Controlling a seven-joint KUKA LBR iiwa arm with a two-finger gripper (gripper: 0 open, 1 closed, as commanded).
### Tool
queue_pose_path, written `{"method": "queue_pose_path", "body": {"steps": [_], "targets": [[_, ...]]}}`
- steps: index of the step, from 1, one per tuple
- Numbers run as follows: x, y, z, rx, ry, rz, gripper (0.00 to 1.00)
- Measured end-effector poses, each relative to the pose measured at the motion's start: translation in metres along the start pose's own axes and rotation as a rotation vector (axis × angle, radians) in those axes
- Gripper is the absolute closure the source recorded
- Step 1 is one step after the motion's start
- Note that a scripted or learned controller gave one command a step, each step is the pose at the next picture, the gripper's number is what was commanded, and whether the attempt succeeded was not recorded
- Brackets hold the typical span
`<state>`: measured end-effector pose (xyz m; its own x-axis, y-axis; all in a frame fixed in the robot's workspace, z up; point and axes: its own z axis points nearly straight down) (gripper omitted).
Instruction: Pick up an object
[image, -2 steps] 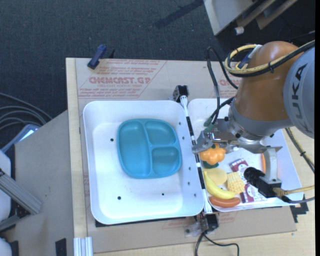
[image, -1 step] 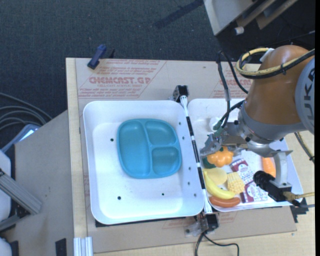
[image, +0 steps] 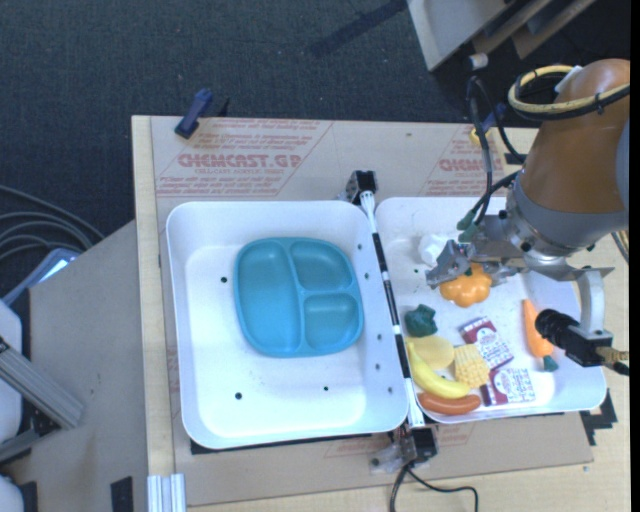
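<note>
Nothing lifted yet: gripper (image: 455, 262) low beside the pepper (image: 467, 289) in the right bin (image: 400, 215); its grip, can't tell.

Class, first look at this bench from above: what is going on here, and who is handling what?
A grey robot arm reaches in from the right over the right-hand bin, which holds toy food. Its gripper sits low beside a small orange pumpkin-like toy; whether it has hold of anything cannot be told. Nearer the camera lie a banana, a sausage, a carrot and small packets. The left bin holds a blue divided plate, untouched.
</note>
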<state>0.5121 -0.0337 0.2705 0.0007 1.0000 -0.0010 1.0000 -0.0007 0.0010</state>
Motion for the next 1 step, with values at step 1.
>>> {"method": "queue_pose_path", "body": {"steps": [1], "targets": [[0.0476, 0.0148, 0.0065, 0.000, 0.001, -0.002, 1.00]]}}
